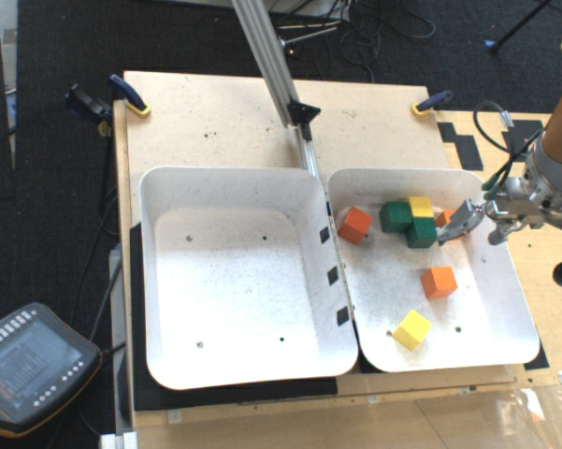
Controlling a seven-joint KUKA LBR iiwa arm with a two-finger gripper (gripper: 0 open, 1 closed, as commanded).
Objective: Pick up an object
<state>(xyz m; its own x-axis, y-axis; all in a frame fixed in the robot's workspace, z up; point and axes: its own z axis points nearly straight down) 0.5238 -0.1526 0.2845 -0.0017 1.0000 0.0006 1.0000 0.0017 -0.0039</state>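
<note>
Blocks lie scattered in the right shallow white bin, as I see from the overhead camera. The two-finger gripper reaches in over the bin's right edge, fingers slanting down toward the far cluster; I cannot tell whether they are released or clenched, and I see nothing between them. Just beside the fingertips sit a dark green block, L-shaped in outline, a small yellow cube touching its top, and a sliver of orange partly hidden by the fingers. An orange cube sits near the left wall. A second orange cube rests mid-bin, and a yellow cube lies toward the near edge. The left white bin adjoins it.
</note>
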